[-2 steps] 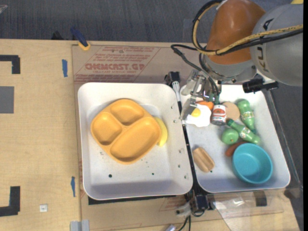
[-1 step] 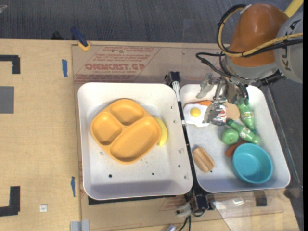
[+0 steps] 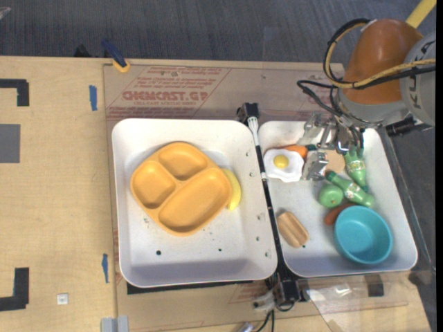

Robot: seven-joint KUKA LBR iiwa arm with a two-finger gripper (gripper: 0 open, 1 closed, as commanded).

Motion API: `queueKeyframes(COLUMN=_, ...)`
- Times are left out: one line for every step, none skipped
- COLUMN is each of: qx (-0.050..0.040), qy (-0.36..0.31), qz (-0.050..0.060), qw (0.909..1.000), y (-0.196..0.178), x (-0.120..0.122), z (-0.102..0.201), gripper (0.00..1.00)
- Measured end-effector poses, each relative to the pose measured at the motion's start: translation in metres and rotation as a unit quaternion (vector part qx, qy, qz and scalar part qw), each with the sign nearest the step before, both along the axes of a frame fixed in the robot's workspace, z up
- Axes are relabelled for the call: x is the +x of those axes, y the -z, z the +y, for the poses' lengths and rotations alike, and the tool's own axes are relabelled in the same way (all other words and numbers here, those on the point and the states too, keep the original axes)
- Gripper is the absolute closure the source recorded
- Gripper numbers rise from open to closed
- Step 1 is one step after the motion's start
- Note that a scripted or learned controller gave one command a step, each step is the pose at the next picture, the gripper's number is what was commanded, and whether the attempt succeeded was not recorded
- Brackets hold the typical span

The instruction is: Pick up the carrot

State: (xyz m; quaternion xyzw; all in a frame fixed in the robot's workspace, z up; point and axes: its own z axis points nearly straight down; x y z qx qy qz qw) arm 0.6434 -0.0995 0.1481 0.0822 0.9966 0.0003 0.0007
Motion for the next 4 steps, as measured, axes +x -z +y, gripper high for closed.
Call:
queueKeyframes(qx=-0.0008, qy=-0.109, qz=-0.006, qw=0.994, y=0.029, x=-0.002, z=0.002, gripper=0.0)
queueKeyframes(qx=-0.0013, qy=0.056, qz=-0.011, qw=0.9983, y=0.046, x=0.006, z=0.0, gripper=0.0)
queueKeyframes(qx=-0.0013, qy=0.238, qz=-0.014, qw=0.9712, y=0.046, x=-0.003, z=0.002, gripper=0.0)
queueKeyframes(qx=0.0033, qy=0.341, qz=-0.007, qw=0.9401, y=-0.044, x=-0.021, z=0.059, gripper=0.0)
